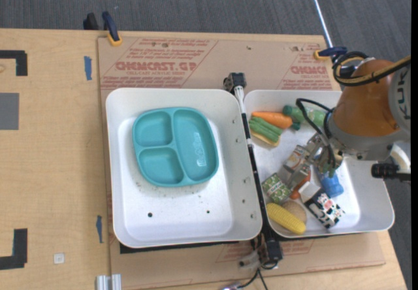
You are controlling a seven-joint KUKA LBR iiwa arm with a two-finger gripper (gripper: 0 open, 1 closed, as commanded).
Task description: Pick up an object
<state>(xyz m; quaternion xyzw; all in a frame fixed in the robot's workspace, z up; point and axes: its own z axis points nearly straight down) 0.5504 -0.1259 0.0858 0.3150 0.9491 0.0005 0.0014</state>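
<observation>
On the worktop (46, 151) we are seeing the left bin (124, 217) carrying a teal divided plate (175, 146). Moving right, the right bin (375, 217) is holding a green toy (264, 129) beside a carrot (272, 118), a small green box (275, 187), and a corn cob (287, 217) near its front edge. A black-and-white cow toy (326, 209) is lying beside a blue piece (332, 185). The tool (307, 163) is hanging over the middle of this clutter; we cannot tell its state.
</observation>
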